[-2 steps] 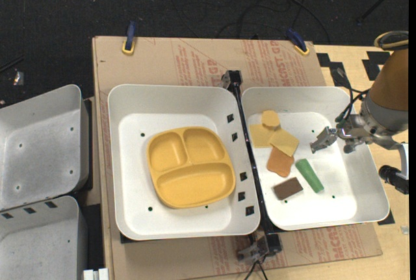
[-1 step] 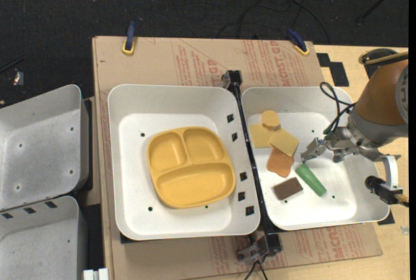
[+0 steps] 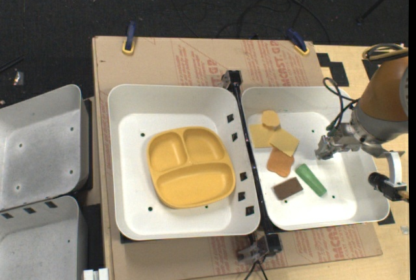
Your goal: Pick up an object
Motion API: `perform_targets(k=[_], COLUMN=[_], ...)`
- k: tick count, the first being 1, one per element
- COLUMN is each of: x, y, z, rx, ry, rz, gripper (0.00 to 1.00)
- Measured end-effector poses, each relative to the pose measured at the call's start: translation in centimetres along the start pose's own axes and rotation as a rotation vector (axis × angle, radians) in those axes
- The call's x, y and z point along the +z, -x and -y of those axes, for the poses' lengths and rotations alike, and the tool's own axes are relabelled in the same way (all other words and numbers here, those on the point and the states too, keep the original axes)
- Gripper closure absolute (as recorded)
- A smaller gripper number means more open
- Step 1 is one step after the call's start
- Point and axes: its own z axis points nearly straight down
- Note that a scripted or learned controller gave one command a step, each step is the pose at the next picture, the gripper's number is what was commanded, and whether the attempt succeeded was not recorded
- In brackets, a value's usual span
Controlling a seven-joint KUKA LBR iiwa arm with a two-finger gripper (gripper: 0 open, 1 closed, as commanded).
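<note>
In the right bin lie several small items: a round yellow piece, a pale yellow slab, a yellow square, an orange piece, a green stick and a brown block. My gripper hangs low over the right bin's right half. It is to the right of the yellow square and up-right of the green stick, apart from both. I see nothing held in it.
The left bin holds a yellow divided tray. A black divider runs between the bins. The arm's grey and orange wrist covers the right bin's far right corner. Grey panels lie at the left.
</note>
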Motion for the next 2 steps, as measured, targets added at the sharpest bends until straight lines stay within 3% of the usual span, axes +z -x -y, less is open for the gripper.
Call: perform_targets(k=[2], x=[-11.1], y=[-0.9], z=[-0.6], rx=[-0.004], ry=[0.005], rz=[0.001], gripper=[1.0])
